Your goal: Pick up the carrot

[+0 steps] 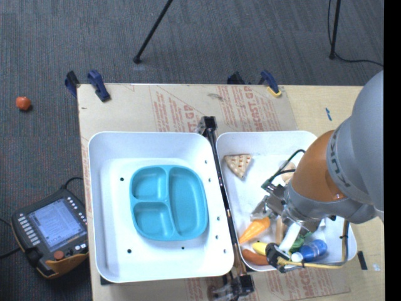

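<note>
Grey arm (366, 155), largest item and closest to the lens: enters from the right, orange band (316, 171) above the wrist, angled down into the right bin, presumably lowered to reach the cluster of items there.

Bench (156, 108): board top with red printed lettering, clamped along the far edge by blue clamps (98, 85), evidently to keep the board from shifting.

Left bin (103, 162): shallow, white, holding a blue divided tray (168, 202) lying flat near its middle, three compartments, likely set there as a receiving dish.

Right bin (263, 140): shallow, white, touching the left bin along a shared dark seam; contents crowded toward the near corner.

Handheld controller (47, 234): on the floor left of the bench, screen lit, cabled.

Gripper (282, 231): low over the near end of the right bin, just beside the carrot; whether spread or pressed together cannot be told, and nothing seen pinched.

Carrot (255, 229): orange, tapered, lying tilted in the right bin near its left wall, just left of the gripper, resting on the bin floor; judged not yet lifted.

Waffle-patterned wedge (239, 164): tan, alone at the far left of the right bin.

Blue piece (313, 249): near corner, beside green and yellow items.

Small orange ball (23, 103): on the carpet, well apart from the bench.
</note>
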Robot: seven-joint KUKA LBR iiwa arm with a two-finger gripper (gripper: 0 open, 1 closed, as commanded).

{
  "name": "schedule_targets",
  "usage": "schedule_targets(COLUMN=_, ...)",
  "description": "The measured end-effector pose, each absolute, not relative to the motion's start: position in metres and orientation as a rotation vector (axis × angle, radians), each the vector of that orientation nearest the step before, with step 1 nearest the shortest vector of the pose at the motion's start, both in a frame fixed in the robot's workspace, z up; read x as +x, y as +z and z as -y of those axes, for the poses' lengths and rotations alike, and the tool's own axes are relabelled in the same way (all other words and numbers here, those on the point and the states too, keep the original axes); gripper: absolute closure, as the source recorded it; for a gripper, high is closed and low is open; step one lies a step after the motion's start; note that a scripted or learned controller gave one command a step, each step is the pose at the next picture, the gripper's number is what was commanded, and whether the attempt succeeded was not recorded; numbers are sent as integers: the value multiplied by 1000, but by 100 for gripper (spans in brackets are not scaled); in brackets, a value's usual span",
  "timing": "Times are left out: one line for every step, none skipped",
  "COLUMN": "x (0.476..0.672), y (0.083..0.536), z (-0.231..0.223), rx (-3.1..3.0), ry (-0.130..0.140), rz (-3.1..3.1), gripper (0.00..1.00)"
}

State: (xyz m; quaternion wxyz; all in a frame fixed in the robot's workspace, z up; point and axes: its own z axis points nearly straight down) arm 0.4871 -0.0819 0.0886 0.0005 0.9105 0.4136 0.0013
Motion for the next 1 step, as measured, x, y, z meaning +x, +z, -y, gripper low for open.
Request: schedule_targets(x=488, y=100, z=83, rx=2862, ry=7, rz=-1294, gripper=100)
